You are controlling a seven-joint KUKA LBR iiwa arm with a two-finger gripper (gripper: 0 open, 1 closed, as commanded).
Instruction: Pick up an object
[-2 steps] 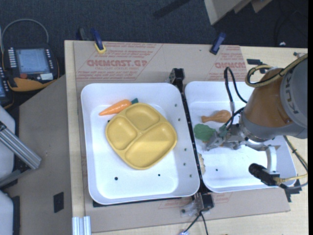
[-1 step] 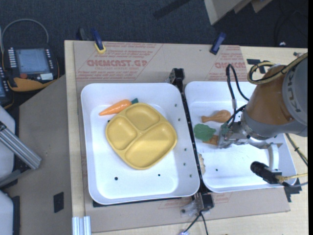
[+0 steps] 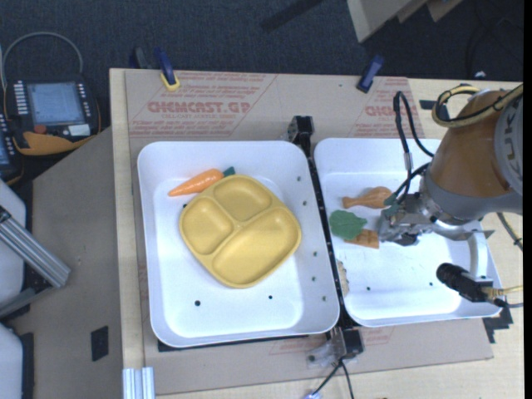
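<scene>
Seen from above: two white bins side by side on a bench, with a robot arm reaching in from the right over the right bin.

Inside the left bin, a yellow divided plate with a toy carrot touching its upper left edge. Inside the right bin, a toy chicken drumstick near the top, a green leafy toy just below it, and a small orange piece beside the green one. Hovering just right of those toys, the gripper, low over the bin floor. Cannot tell whether the jaws are parted or closed; nothing visibly between them.
</scene>
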